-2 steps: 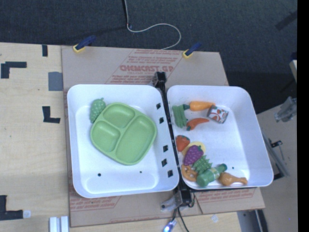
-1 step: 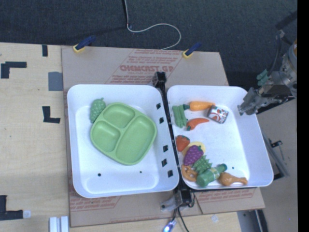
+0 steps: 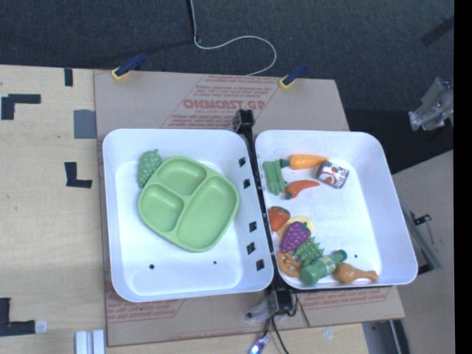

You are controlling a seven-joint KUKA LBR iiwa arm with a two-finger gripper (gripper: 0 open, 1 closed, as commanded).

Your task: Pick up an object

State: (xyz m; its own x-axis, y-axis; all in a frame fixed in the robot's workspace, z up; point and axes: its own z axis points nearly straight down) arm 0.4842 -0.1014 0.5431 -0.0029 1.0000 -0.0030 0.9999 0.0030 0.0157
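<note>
**A:** What's on the bench, from the left?

**B:** I see the left bin [image 3: 118, 147] holding a green divided plate [image 3: 188, 205], with a bumpy green toy [image 3: 150, 167] touching its upper left edge. The right bin [image 3: 372, 198] holds the small things to pick. Green beans [image 3: 273, 175], a carrot [image 3: 306, 161], a small can [image 3: 332, 174] and an orange pepper [image 3: 301, 189] lie near the top. A purple grape bunch [image 3: 293, 236] sits in a tight heap at the lower left corner.

**A:** Anything in the way?

**B:** That heap is packed against the wall, and its pieces overlap, so I can't separate them all.

**A:** And the hand?

**B:** The hand [image 3: 434, 108] is a grey blur at the right edge, well apart from the bins. I cannot tell whether it is wide or narrow.
</note>
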